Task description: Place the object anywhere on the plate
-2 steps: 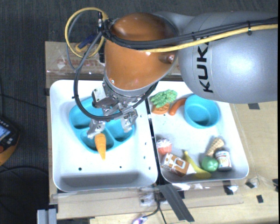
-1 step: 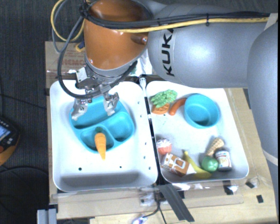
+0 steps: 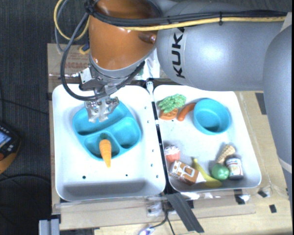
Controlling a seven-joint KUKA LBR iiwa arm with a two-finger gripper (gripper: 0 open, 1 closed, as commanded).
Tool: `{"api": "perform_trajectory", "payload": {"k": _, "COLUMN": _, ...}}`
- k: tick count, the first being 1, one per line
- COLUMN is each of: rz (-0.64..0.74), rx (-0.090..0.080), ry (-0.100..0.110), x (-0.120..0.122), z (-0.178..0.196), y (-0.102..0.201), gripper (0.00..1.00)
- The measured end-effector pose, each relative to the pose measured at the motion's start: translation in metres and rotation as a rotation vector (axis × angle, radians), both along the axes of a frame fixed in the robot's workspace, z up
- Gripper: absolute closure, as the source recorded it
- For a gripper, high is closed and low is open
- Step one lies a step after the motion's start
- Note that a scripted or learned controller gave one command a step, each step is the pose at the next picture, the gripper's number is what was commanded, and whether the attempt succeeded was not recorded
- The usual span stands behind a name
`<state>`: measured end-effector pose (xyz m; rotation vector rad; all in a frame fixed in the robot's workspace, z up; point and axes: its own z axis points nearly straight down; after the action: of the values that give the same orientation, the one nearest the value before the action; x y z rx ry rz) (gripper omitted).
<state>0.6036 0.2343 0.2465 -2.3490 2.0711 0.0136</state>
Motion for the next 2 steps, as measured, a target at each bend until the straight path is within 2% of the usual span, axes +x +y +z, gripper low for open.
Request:
{"api": "perform_trajectory", "payload": {"k": 1, "rz": 0.040, "rx": -0.007, "ry": 0.002, "x": 0.005, "z": -0.053, "y": 0.000, "gripper": 1.00}}
{"api": "perform_trajectory", "payload": {"k": 2, "rz": 0.108, "rx": -0.009, "ry": -0.002, "x": -0.041, "z": 0.021, "y": 0.001, "gripper": 1.00}}
